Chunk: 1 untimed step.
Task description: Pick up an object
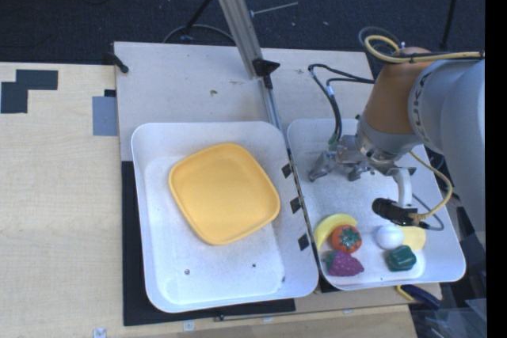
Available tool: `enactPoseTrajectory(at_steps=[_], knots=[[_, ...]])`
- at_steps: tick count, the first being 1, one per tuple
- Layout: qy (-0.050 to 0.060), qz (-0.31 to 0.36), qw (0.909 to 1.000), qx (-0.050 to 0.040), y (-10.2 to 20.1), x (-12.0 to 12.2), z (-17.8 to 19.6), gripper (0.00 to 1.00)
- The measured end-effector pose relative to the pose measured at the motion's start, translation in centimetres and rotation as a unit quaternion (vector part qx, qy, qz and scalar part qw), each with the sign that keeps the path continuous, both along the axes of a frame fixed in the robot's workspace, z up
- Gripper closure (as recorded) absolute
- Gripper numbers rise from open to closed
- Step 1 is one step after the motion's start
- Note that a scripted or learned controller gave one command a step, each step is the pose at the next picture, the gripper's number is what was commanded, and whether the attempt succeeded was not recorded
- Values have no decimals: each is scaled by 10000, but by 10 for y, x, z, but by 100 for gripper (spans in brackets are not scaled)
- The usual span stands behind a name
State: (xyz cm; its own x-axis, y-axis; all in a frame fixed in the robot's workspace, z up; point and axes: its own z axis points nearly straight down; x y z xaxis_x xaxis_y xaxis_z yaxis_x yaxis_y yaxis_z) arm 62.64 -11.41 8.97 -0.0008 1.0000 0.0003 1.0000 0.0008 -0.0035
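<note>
Toy fruit, any piece of which would serve as the object to pick up, lies clustered at the near end of the right bin [310, 140]. The jaws hang over the far, bare end of that bin. They look spread apart with nothing between them, well apart from every piece.

Nearest to them is a yellow banana [334, 223], touching a red tomato [346, 238]. Purple grapes [344, 263] sit just below those. Beside these are a white ball [388, 235] and a green piece [401, 258].

The likely trouble is crowding. Closing on the tomato could catch the banana too, or push both aside. The round ball may roll out from under a closing grip. The pieces also lie near the bin's rim, so a slanted descent could strike the wall.

Further out, the left bin [158, 269] holds a yellow plate [224, 192], flat and hard to pinch. Both bins rest on the counter [182, 83].
</note>
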Motion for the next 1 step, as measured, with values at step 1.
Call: enactPoseTrajectory(at_steps=[1], knots=[[-7, -11, 10000, 0, -1, 0, 12, 100]])
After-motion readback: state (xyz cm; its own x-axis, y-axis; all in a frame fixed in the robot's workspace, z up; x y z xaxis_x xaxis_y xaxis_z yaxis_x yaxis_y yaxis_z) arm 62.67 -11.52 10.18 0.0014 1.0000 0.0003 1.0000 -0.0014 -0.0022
